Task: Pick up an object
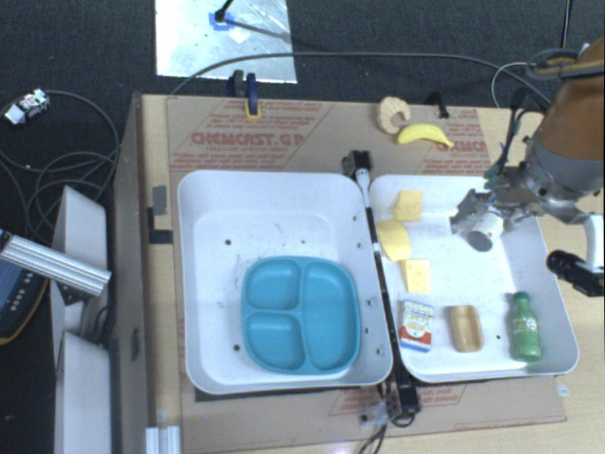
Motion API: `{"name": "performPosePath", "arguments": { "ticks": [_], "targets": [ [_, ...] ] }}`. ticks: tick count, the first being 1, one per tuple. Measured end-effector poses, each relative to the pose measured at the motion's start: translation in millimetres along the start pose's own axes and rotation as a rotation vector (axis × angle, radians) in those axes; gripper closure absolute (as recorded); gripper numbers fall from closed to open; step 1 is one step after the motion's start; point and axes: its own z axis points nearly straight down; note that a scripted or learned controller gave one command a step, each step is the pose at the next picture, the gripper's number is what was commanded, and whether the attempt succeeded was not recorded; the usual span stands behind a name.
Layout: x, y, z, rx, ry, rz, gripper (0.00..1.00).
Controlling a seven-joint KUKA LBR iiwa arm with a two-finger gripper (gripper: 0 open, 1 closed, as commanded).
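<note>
Tool [475, 223] hangs over right bin [558, 282], holding nothing; whether it is spread or closed, cannot tell. Best bet: descend squarely over one isolated piece, e.g. green bottle [525, 326], avoiding clustered yellow blocks [397, 241].

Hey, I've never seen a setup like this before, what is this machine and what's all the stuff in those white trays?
This is one picture from a camera fixed above a bench, looking down at a slant. The grey machine with the orange band on the right is a robot arm. Its two-finger gripper hangs over the right white bin; nothing shows between its fingers. Its job is to pick up an object.

That bin holds three pale yellow cheese-like pieces, a small carton, a tan bread-like block and a green bottle. The left white bin holds a blue divided plate. Behind the bins, on the cardboard, lie a toy banana and a beige piece I cannot identify.
</note>
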Motion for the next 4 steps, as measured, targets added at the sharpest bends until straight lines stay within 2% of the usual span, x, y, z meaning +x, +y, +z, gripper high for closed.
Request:
{"name": "performPosePath", "arguments": {
  "ticks": [1, 2, 3, 4],
  "targets": [
    [-44, -36, 114, 0.004, 0.000, 0.003, 0.00],
    [-39, -78, 168, 0.000, 0.001, 0.002, 0.00],
    [-4, -78, 166, -0.005, -0.008, 0.006, 0.00],
    [-5, 0, 167, -0.003, -0.001, 0.001, 0.00]
  ]
}}
